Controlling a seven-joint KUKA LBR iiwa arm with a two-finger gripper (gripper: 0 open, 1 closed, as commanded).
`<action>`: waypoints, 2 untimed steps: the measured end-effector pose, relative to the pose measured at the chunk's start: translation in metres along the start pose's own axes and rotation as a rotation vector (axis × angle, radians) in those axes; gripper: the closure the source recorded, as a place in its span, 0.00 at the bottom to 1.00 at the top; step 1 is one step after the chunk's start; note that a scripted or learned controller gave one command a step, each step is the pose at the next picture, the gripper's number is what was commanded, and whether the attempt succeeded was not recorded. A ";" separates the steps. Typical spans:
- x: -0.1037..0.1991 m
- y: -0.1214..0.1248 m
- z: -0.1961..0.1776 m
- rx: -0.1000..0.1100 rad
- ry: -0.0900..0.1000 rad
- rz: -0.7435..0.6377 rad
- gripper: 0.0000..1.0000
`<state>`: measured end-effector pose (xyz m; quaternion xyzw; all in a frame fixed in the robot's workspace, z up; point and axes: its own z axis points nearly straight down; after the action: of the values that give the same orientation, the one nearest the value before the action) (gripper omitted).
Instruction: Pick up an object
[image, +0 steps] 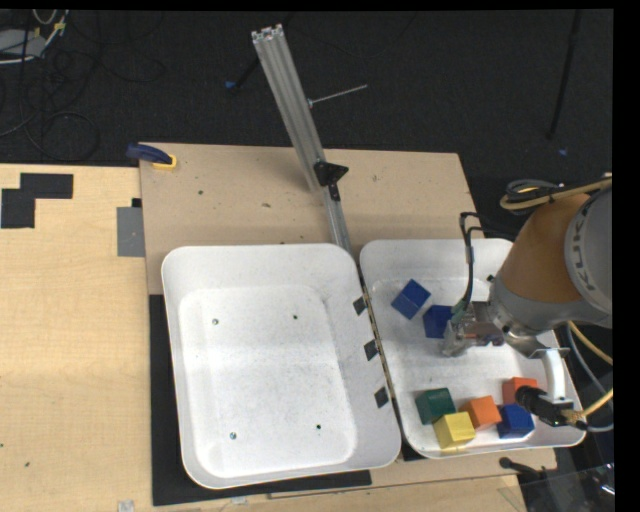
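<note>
Small yellow cube untouched at bin front; gripper beside dark-blue block, finger state indiscernible; risks nudging block aside.

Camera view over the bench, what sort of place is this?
Probably a robotics lab test bench: two shallow white bins, the left bin and the right bin holding coloured blocks such as a yellow block, with the arm's gripper reaching in.
</note>
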<state>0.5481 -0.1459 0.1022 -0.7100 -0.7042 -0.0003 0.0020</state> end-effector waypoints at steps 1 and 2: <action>-0.002 0.001 -0.042 -0.003 -0.003 -0.004 1.00; -0.012 0.002 -0.088 -0.005 -0.004 -0.004 1.00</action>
<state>0.5502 -0.1582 0.1902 -0.7087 -0.7055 -0.0004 -0.0010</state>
